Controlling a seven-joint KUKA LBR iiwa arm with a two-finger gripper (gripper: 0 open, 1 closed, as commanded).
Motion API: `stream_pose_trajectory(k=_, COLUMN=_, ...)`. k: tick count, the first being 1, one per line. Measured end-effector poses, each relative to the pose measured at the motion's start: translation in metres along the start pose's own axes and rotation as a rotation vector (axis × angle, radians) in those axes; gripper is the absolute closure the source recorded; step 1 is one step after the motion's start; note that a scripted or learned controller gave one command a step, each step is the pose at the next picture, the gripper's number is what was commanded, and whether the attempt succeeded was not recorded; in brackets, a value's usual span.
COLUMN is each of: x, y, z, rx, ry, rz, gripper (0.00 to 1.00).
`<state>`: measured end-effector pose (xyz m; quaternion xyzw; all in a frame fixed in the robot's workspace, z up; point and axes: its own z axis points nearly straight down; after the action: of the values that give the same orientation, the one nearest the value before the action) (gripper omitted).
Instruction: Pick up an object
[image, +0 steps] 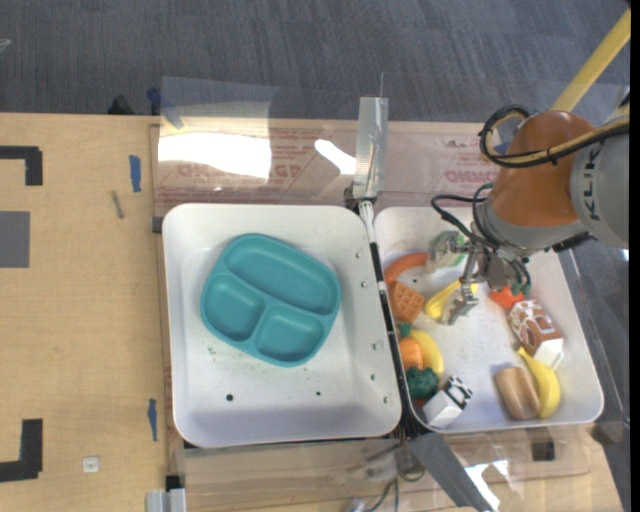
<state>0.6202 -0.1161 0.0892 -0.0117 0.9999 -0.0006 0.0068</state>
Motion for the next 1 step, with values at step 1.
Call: stream_pose_trajectory(k=1, x=0.0567, y=0.0218, z=-0.0017, rx=0.000, ry=0.002, rz=0.006, gripper=0.00)
